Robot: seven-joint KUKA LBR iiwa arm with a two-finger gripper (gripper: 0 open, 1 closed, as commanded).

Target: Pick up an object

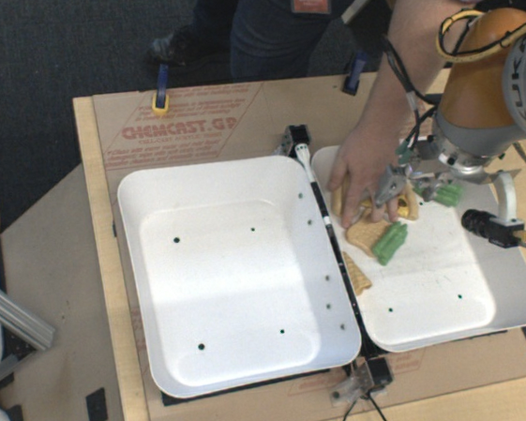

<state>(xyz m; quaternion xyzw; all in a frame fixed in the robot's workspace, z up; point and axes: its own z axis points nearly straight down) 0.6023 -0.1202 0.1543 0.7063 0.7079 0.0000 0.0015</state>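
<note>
I see two white bins on my worktop (119, 268). The left bin (232, 350) lies bare. The right bin (444, 311) holds two green blocks (389, 243), one further right (448, 196), and tan pieces (365, 233). A person's hand (367, 169) reaches among them, beside my gripper (401, 180). I cannot tell how its fingers stand.

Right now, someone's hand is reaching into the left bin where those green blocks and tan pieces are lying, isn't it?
Not quite. The camera view shows the hand reaching into the right bin, not the left one. That is where the green blocks and tan pieces lie, next to the robot's gripper. The left bin has no hand in it.
</note>
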